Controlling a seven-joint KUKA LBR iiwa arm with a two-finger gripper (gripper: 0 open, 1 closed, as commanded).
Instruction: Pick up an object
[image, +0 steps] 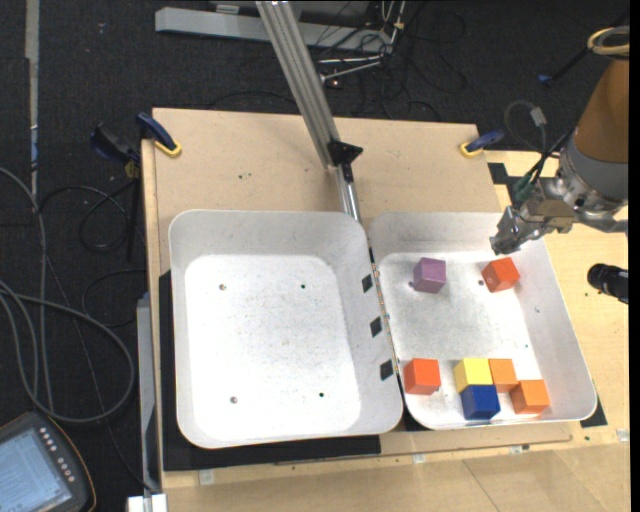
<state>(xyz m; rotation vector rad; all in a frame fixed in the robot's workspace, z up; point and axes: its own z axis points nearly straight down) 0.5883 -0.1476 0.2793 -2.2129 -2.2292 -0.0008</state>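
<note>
**Meanwhile, arm hovers over the right bin with no block in hand**

Overhead, the table (300, 160) carries two shallow white bins side by side; the left bin (200, 300) sits at nine o'clock of the scene and the right bin (560, 330) at three o'clock. The grey arm (605, 130), orange-banded, reaches in from two o'clock, its jaws (508, 238) poised over the right bin's upper edge. Whether the jaws are spread or closed cannot be told from this angle, and no block is seen between them.

The nearest candidate, an orange block (500, 273), lies just beside the jaws at their six o'clock. A purple block (429, 274) rests at nine o'clock of that one. Clustered at the bin's six o'clock edge are a second orange block (422, 375), a yellow block (473, 373), a blue block (480, 401) touching it, and two more orange blocks (520, 388).

The approach appears to be the step in hand. The next move likely calls for centring above the near orange block and descending squarely.

No brand, label or writing can be read.
</note>
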